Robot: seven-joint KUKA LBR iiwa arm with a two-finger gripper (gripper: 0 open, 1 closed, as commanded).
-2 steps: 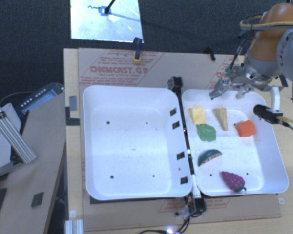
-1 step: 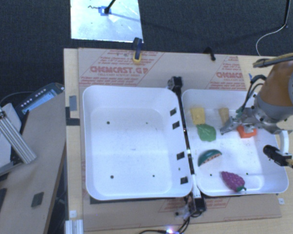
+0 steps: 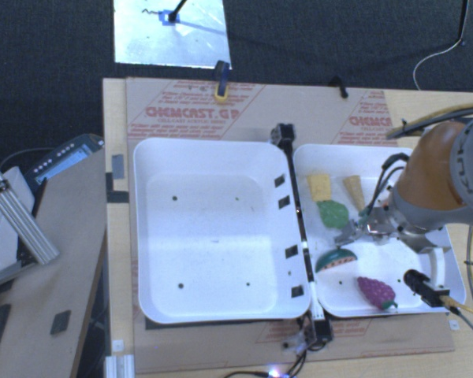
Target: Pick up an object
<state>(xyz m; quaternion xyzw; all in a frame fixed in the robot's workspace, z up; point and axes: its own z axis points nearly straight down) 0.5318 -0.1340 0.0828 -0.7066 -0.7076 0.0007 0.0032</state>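
The right bin point(image 3: 378, 154) holds a yellow block point(image 3: 320, 185), a tan cone-shaped piece point(image 3: 354, 190), a green lumpy object point(image 3: 332, 213), a watermelon slice point(image 3: 336, 260) and a purple grape bunch point(image 3: 376, 290). My gripper point(image 3: 358, 228) hangs low over the middle of this bin, just right of the green object and above the watermelon slice. Nothing shows between its fingers. The grey arm with its orange band point(image 3: 430, 170) covers the bin's right side.
The left bin point(image 3: 213, 227) lies beside the right one, with a black clipped divider point(image 3: 296, 211) between them. A cardboard sheet point(image 3: 197, 110) lies under both bins. Black cables run along the right bin's front right corner.
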